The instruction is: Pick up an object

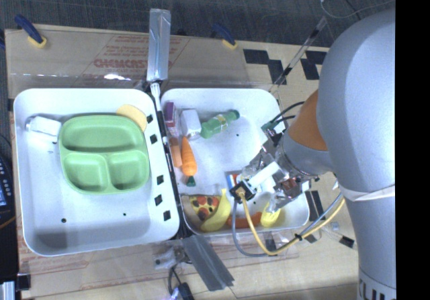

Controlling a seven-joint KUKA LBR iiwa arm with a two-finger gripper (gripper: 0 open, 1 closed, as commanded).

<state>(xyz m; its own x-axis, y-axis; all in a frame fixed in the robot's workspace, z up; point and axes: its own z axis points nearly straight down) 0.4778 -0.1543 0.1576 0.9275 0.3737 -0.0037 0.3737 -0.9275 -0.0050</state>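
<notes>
Pincer [282, 192] sits low in the right white bin's [259, 107] front corner, probably going for the small yellow piece [272, 217] just beside it. Grip state: can't tell. Orange carrot [189, 158] and green plastic bottle [218, 124] lie apart.

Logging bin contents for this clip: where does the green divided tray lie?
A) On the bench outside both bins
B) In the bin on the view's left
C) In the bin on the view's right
B: the green divided tray lies flat on the floor of the bin on the view's left, while the carrot and green bottle lie in the bin on the view's right.
</notes>
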